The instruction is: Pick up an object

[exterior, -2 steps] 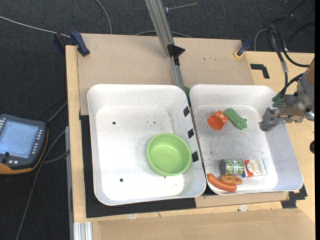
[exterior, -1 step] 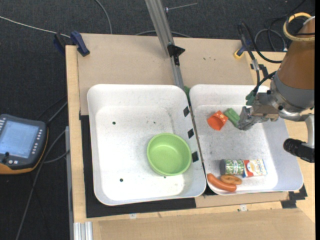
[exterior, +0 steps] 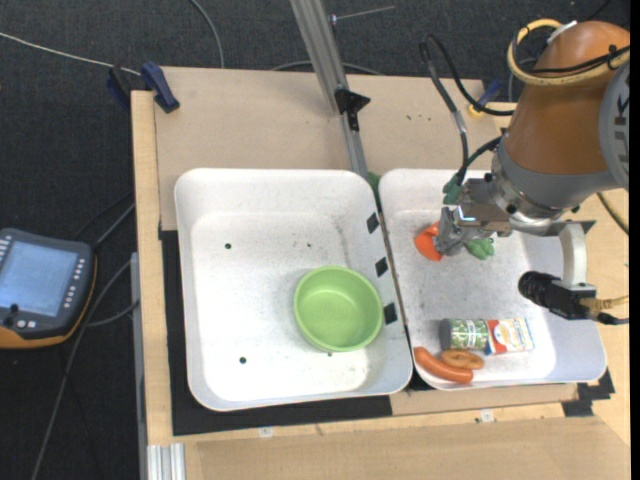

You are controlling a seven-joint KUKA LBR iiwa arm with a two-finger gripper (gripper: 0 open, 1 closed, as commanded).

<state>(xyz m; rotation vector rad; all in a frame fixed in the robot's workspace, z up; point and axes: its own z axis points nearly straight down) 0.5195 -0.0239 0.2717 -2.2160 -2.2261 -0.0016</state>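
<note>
Orange and green, a small toy (exterior: 430, 244) lies near the twelve o'clock end of the right bin (exterior: 420, 193), just under the pincer (exterior: 458, 236). I cannot tell how the pincer stands. Coming down off-centre could push the toy away.

Bulky KUKA arm (exterior: 565, 118), capped by a rounded, glossy orange band over a smooth grey wrist housing. Yellowish cable looped around the top of the orange section; thin black cables trailing down the side. Below the grey housing, a metallic gripper (exterior: 458, 236) assembly with small silver blocks and dark fittings. White bracket on the flank, carrying a black cylindrical attachment (exterior: 545, 291).
</note>
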